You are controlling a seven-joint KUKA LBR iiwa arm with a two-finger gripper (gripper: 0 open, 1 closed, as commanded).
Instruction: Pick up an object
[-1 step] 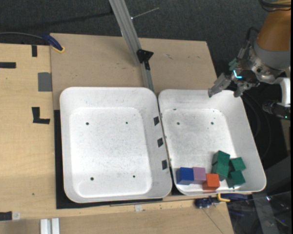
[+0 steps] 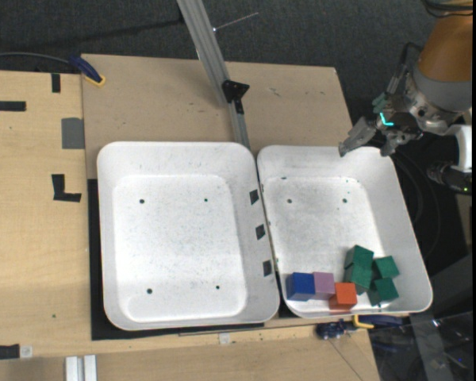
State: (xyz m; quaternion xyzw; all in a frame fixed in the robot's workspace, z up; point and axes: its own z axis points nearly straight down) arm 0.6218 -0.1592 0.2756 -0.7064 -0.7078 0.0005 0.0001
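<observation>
Open room: right bin (image 2: 381,182) floor bare at its far half.
Obstacles: blocks (image 2: 345,280) crowd its near-right corner; metal pole (image 2: 210,46) slants over the bins' far divide.

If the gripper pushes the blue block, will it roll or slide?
The blue block looks cube-shaped with flat faces, so it would probably slide, not roll. It looks rigid. The purple block touches it, so a push would likely move both.

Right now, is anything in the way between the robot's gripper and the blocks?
Nothing visible is. The gripper is at the far rim of the right bin, and the blocks sit bunched in that bin's near corner. Between them lies bare white bin floor. The blocks do crowd each other, so picking one out may be tricky.
</observation>
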